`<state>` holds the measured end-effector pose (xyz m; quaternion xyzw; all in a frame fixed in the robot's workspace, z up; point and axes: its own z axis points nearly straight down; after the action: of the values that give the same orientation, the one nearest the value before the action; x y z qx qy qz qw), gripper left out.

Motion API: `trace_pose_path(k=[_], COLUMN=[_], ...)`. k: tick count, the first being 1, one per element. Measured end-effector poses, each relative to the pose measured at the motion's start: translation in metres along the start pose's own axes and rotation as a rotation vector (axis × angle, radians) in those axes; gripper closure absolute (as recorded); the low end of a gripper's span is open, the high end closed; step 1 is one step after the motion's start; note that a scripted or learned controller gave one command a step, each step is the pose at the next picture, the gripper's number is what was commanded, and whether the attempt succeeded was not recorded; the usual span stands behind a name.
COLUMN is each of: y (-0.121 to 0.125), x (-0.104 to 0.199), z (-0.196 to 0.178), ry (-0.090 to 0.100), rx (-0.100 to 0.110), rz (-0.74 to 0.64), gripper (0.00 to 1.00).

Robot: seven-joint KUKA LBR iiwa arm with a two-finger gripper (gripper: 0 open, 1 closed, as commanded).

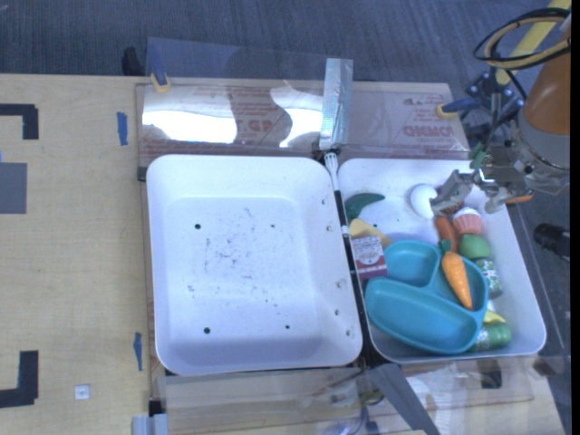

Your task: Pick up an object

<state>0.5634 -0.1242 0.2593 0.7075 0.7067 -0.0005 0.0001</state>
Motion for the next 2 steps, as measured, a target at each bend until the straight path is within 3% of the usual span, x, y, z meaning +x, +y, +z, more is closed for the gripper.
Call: trace_pose_path(k=[1, 2], y=[0.010, 0.016], x=[0.000, -0.047], z=[-0.019, 0.140], ry=[0.000, 0.003], rx=[-0.004, 0.010], rz=[-0.015, -0.135], gripper=[0.00, 0.00])
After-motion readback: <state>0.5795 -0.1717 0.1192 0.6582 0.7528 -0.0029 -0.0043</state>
